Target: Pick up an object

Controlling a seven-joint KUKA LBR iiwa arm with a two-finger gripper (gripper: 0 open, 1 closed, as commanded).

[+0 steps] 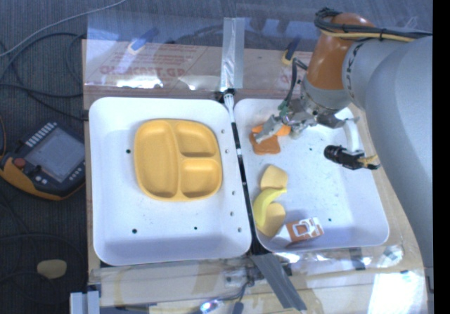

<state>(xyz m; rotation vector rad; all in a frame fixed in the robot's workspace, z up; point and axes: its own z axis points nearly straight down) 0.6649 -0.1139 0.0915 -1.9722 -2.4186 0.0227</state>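
Arm [329, 60] comes in from the right and reaches over the far left part of the right bin [344, 200]. Gripper [280, 125] sits low at that corner, pointing toward the divider between the bins. Can't tell whether the gripper is open or closed; the tip is too small and cluttered to read.

Orange piece [264, 142] lies in the right bin, far left corner, just beside the gripper tip and close to the bin's left wall. A bit of orange also shows right at the gripper tip. Unclear whether gripper and orange piece touch, or whether the piece is gripped.

Other things in the right bin:
- yellow chunk [273, 177], near the left wall, nearer the camera than the orange piece
- banana [266, 211], curved, just beside the yellow chunk, on its near side
- small box [305, 230], orange and white, near the front wall, right of the banana, apart from it

Left bin [105, 165] holds a yellow tray [178, 159] with three compartments, lying flat about mid-bin.

Both bins rest on the surface [162, 67], which shows tape and clear film behind them. A pendant [43, 159] with a screen lies on the floor, left of the bins, well apart.
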